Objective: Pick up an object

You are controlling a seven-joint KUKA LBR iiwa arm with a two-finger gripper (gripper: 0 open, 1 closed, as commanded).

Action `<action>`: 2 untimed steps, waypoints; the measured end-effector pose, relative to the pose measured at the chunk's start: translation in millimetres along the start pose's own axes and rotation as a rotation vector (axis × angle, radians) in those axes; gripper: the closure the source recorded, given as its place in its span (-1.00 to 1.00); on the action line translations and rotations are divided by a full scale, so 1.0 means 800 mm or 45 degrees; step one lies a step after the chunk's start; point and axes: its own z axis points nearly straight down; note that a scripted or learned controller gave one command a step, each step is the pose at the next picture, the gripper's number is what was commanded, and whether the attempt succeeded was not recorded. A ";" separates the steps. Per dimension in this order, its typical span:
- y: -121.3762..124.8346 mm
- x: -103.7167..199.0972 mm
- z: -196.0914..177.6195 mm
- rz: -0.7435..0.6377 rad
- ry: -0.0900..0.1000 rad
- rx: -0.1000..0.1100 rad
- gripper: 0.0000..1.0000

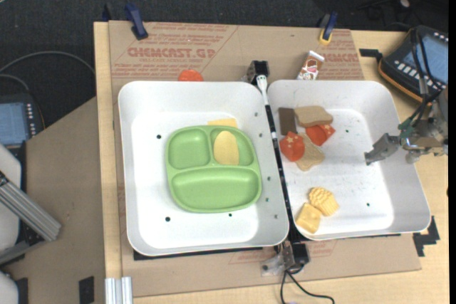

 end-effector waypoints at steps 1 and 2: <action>-0.003 0.099 0.182 -0.007 0.004 0.005 -1.00; 0.067 0.091 0.174 -0.004 -0.002 -0.006 -1.00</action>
